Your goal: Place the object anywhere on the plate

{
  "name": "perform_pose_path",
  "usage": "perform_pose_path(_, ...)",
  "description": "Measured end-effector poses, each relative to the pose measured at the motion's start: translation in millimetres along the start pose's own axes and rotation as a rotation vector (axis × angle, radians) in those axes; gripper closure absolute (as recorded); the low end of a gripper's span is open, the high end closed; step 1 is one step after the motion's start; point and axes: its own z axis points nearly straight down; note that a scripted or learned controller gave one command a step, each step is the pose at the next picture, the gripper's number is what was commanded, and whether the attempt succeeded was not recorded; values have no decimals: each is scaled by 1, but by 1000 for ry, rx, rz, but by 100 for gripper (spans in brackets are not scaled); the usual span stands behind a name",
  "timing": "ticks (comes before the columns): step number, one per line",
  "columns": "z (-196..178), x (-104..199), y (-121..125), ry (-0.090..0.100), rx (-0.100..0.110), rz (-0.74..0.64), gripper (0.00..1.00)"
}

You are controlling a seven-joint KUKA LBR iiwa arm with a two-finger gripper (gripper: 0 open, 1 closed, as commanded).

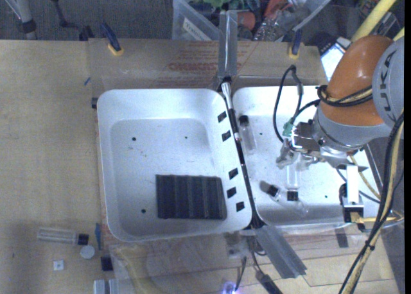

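One fixed camera looks down at a slant from above the surface (45,126), far enough off to take in both white bins. The left bin (109,126) lies near the middle of the picture, with the right bin (257,103) just beside it. The arm (359,87) enters beyond the right bin.

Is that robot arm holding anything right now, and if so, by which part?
It cannot be told: the tool hangs over the right bin, and its tip is too unclear to show a hold.
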Motion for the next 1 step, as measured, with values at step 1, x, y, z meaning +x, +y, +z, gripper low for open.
perform_pose_path(1, 36, 85, 31, 1, 0, 138, 100)
